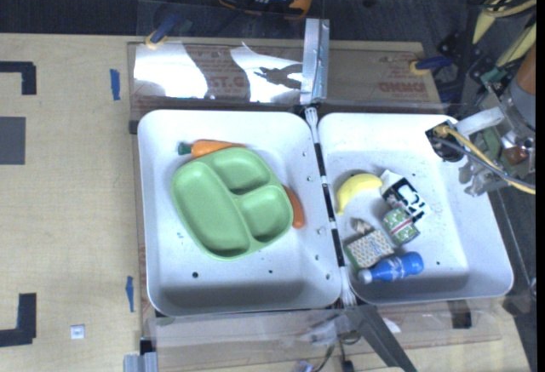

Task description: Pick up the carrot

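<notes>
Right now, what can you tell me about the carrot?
The carrot is orange with a bit of green at its left end. It lies on its side in the left bin, near the back, running left to right. Most of it is tucked behind the back edge of the green divided plate, which appears to touch or overlap it, so just the upper strip shows. It looks smooth, like a plastic toy.

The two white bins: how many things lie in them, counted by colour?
Green: 1, a divided plate
Orange: 2, a carrot with a green top behind the plate, and an orange piece at the plate's right edge
Yellow: 1, a lemon
Blue: 1, a bottle
Printed packets: 3
Total: 8
</notes>
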